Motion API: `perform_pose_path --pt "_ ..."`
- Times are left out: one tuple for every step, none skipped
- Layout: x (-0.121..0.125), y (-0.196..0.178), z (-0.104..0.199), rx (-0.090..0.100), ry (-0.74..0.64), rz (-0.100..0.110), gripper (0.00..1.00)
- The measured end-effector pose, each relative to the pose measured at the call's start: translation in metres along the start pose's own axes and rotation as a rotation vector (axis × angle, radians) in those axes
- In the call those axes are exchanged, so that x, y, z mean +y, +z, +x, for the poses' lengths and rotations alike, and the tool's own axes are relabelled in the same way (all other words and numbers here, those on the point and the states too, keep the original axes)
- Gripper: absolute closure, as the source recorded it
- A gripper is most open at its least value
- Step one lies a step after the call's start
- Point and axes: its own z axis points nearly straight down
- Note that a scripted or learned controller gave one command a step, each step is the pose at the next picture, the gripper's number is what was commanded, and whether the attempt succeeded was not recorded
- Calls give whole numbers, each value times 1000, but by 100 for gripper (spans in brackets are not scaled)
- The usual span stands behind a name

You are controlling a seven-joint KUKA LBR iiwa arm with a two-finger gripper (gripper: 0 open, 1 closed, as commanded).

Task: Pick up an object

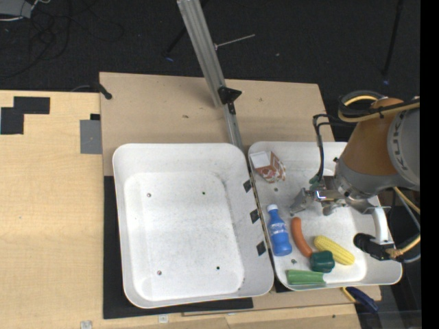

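gripper (317, 203) above right bin (384, 274), finger state unclear, blue bottle (278, 231) label unreadable

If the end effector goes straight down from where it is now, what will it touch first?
Probably the bare floor of the right bin. The end effector hangs above it, just past the top end of the orange sausage. Depth is unclear, so it might clip the sausage.

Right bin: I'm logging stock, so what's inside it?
The right bin holds a blue bottle, orange carrot, yellow corn, two green items and a small carton. The arm covers its right part.
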Motion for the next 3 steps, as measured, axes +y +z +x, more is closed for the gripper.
perform_pose_path --pt "1 23 0 -3 1 -9 0" --pt "0 13 -1 -1 8 -8 100" --pt "0 -29 -3 -3 5 -10 100"
